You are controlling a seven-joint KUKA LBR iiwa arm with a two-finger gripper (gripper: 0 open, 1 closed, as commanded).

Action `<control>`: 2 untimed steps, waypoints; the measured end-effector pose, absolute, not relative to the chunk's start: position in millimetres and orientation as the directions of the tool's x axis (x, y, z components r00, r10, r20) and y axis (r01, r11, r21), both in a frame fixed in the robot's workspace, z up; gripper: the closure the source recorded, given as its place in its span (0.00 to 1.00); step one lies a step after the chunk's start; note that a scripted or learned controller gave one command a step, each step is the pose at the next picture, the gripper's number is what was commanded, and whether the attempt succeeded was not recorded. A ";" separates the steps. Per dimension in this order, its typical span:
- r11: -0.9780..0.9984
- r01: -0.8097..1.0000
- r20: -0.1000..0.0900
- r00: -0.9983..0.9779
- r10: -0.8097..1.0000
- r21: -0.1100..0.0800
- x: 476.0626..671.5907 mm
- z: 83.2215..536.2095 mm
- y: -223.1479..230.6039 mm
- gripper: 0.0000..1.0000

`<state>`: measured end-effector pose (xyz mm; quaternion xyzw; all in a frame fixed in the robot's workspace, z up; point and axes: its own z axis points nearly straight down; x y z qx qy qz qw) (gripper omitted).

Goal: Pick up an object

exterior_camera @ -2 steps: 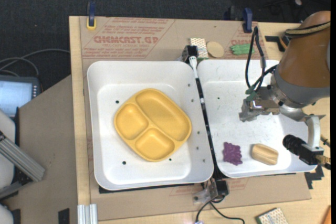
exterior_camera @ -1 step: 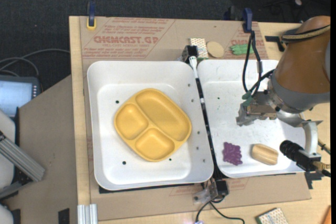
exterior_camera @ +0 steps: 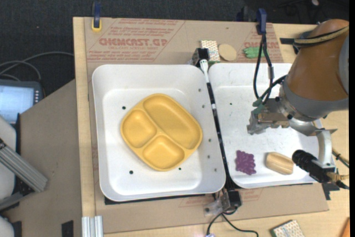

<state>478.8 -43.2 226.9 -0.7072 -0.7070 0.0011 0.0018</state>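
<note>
The gripper (exterior_camera: pixel 259 122) hangs over the right bin (exterior_camera: pixel 238 86). I cannot tell if it is open or shut. The purple grapes (exterior_camera: pixel 244 161) lie below it, near but apart. The tan bread piece (exterior_camera: pixel 279 163) lies just beside the grapes.

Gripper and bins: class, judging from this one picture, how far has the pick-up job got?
Done: the gripper is over the right bin. In hand: nothing shows between its fingers. Left: the whole pick. The purple grapes and the bread roll lie on the right bin's floor nearer the camera than the gripper, and the yellow tray sits in the left bin.
</note>
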 end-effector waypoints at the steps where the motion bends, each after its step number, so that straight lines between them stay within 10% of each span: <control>1: -0.002 1.000 -0.002 0.002 1.000 0.003 479.4 240.0 -59.3 1.00; 2: 0.002 1.000 0.001 -0.002 1.000 -0.002 479.3 234.1 -41.6 1.00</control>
